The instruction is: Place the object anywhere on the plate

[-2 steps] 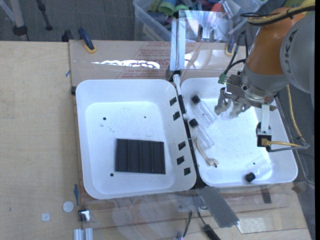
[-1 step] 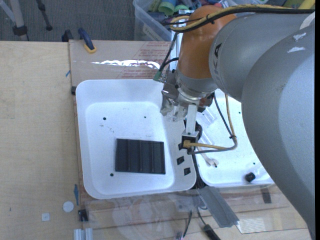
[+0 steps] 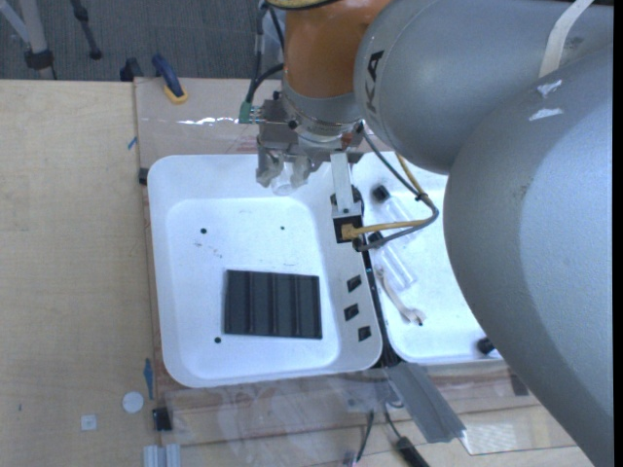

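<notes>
A dark grey ridged plate [image 3: 273, 305] lies flat in the front half of the left bin [image 3: 180, 261]. My gripper [image 3: 283, 175] hangs over the far rim of that bin, well behind the plate and apart from it. Its tips are small and blurred against the white rim. In the right bin [image 3: 443, 334] lie a clear plastic piece [image 3: 394, 266], a small white hooked piece [image 3: 409, 311] and a small dark item [image 3: 380, 195]. The arm hides most of the right bin.
The big grey arm [image 3: 506, 163] covers the right side of the view. A yellow cable [image 3: 399, 226] and a black bracket [image 3: 343, 212] hang by the divide between the bins. A blue-and-yellow clamp [image 3: 167, 78] sits behind the left bin.
</notes>
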Tool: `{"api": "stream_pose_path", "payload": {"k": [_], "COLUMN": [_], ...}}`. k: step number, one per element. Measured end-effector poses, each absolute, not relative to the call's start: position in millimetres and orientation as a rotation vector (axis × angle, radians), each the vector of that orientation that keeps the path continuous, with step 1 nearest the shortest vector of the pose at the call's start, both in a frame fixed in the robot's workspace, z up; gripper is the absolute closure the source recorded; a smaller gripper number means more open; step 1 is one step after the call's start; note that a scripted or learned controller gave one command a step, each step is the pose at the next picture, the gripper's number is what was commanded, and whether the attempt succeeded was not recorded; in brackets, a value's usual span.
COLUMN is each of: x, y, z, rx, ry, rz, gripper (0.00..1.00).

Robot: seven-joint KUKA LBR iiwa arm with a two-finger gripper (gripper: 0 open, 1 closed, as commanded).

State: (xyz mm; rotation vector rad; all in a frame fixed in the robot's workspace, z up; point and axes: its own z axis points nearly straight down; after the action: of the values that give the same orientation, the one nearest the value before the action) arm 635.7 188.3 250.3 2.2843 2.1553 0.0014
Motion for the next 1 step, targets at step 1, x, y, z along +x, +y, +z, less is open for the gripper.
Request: {"api": "stream_pose_path", "payload": {"k": [1], "x": [640.3], "y": [226.8], "z": [249.6], "rx": [1.631], "ry": [2.682], "rz": [0.005], "gripper": [1.0]}}
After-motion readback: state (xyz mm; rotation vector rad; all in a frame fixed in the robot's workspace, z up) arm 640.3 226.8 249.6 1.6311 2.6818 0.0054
